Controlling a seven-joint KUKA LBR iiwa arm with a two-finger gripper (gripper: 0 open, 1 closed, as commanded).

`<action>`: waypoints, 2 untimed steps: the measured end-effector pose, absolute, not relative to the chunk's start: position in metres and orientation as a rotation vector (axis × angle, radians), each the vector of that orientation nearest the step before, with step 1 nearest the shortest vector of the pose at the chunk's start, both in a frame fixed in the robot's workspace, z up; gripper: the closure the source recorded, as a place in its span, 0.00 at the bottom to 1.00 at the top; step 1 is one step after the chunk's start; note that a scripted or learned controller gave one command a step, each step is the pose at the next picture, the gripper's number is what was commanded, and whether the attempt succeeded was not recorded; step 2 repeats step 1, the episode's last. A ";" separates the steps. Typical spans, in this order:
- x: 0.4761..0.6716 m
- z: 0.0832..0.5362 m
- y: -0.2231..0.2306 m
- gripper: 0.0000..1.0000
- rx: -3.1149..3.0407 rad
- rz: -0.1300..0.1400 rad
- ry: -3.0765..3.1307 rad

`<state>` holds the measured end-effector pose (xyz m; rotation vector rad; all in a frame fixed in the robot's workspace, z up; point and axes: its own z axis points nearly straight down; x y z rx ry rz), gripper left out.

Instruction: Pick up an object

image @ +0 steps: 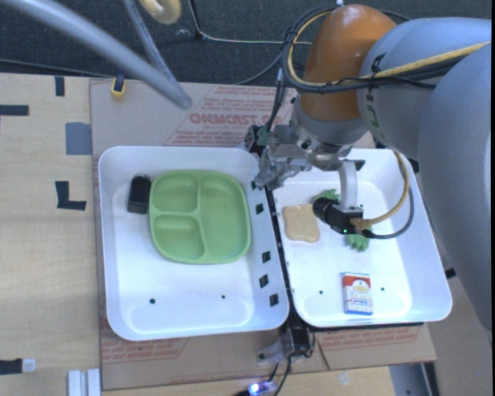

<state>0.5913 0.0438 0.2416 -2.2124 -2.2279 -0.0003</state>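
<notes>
My gripper (270,170) hangs low over the far left corner of the right bin (412,291), close to the divider between the bins. Just in front of it a tan, bread-like piece (301,223) lies flat on the bin floor. A green object (360,240) lies to the right of the bread, partly hidden by a black part of the arm. Near the right bin's front a small red and white box (357,294) rests flat. In the left bin (132,304) there is a green divided plate (200,216), with a small black object (139,194) at its left edge.
The arm's orange band (342,48) and grey body cover the right bin's far and right side. A cable (396,205) loops over the green object. Brown cardboard (223,114) lies under and behind the bins.
</notes>
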 end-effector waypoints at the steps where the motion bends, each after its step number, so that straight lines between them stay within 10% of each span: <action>1: 0.596 0.220 0.090 1.00 -2.214 0.004 -2.225; 2: 0.596 0.220 0.090 1.00 -2.214 0.004 -2.225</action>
